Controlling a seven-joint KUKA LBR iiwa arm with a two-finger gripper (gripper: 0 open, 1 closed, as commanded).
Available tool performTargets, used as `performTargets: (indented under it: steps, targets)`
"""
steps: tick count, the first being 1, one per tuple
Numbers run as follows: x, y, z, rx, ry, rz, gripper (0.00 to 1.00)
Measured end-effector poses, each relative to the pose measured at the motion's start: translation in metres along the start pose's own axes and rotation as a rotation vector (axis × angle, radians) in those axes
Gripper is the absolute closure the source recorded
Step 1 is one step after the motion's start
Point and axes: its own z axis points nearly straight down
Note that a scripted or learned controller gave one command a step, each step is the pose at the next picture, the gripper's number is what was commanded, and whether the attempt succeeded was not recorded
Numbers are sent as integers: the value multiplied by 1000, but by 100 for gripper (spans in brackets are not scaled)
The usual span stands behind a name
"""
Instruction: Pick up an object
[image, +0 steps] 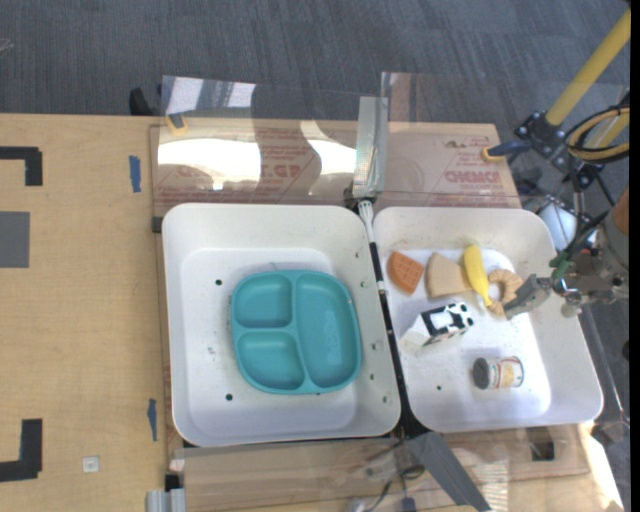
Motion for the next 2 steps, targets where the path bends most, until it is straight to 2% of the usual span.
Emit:
performTargets:
  steps: [1,2]
  targets:
    - [27,83,41,0,0,-5,0]
    - [-4,113,131,-16,-5,-1,0]
